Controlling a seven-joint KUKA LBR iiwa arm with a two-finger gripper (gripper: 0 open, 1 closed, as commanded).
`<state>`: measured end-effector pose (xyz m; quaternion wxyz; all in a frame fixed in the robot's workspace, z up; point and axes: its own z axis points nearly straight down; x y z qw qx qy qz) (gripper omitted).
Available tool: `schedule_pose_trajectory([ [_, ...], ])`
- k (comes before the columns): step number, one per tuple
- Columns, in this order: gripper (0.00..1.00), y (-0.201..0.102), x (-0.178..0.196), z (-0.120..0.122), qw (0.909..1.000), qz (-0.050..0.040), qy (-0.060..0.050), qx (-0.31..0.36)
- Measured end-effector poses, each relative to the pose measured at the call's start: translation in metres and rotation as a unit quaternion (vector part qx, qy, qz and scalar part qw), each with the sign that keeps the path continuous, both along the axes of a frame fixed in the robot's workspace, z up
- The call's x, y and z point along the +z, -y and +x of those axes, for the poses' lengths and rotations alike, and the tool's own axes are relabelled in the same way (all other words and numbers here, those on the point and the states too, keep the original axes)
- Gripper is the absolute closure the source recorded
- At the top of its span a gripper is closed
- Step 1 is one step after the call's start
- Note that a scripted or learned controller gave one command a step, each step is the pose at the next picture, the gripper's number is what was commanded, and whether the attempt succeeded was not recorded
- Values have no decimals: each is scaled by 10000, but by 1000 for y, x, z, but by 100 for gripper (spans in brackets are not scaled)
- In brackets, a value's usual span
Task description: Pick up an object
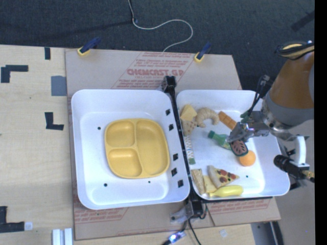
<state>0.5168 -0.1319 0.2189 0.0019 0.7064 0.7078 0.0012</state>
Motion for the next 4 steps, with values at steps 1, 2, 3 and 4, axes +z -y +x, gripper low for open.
schedule_pose_trajectory([
  [1, 100, -1, 5, 0, 10000, 7, -27, -3],
  [2, 100, -53, 6, 28, 10000, 14, -26, 28],
  [3, 100, -114, 7, 46, 10000, 15, -27, 32],
  [4, 100, -130, 12, 52, 10000, 11, -31, 6],
])
